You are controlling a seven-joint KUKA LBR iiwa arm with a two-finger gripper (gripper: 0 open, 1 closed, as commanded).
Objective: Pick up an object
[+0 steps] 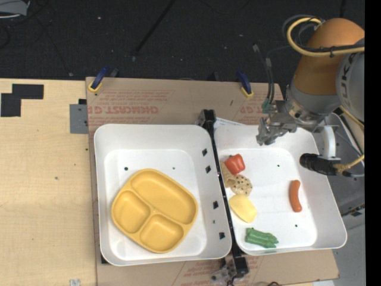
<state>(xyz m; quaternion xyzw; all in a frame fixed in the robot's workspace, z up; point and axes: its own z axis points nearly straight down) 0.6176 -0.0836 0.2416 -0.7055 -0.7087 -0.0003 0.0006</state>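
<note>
Nothing is being held yet: gripper (268,134) is hovering over right bin (324,234); finger state unclear, sausage (295,196) untouched.

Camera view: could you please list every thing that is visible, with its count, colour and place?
left bin: one, white, left half of the bench
right bin: one, white, beside the left bin
divided plate: one, yellow, inside the left bin
pepper: one, red, right bin, near the divider
cookie: one, tan with dark spots, below the pepper
yellow piece: one, pale yellow, below the cookie
green vegetable: one, green, right bin's front edge
sausage: one, orange-red, right bin, right side
gripper: one, grey, over the right bin's back edge
</note>
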